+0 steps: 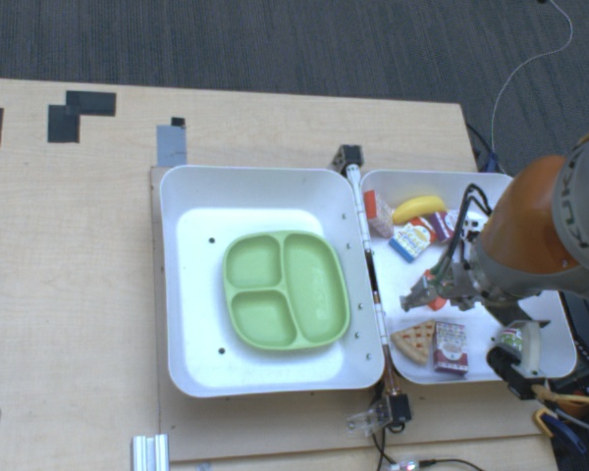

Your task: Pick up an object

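The right bin (pixel 560 361) holds several small items. A yellow banana (pixel 419 207) lies at its far side, with a blue and white packet (pixel 409 242) and a purple packet (pixel 440 229) just below it. A pizza slice (pixel 413 341) and a dark red packet (pixel 451 347) lie at the near edge. My gripper (pixel 434 295) hangs low over the middle of this bin, just above the pizza slice, with a small red object (pixel 436 305) right beneath it. The wrist hides the bin's middle right.
The left bin (pixel 191 263) carries a green divided plate (pixel 286 290). A small red item (pixel 370 205) sits at the right bin's far left corner, and a green and white item (pixel 511 340) lies near its right edge. A metal divider (pixel 365 253) separates the bins.
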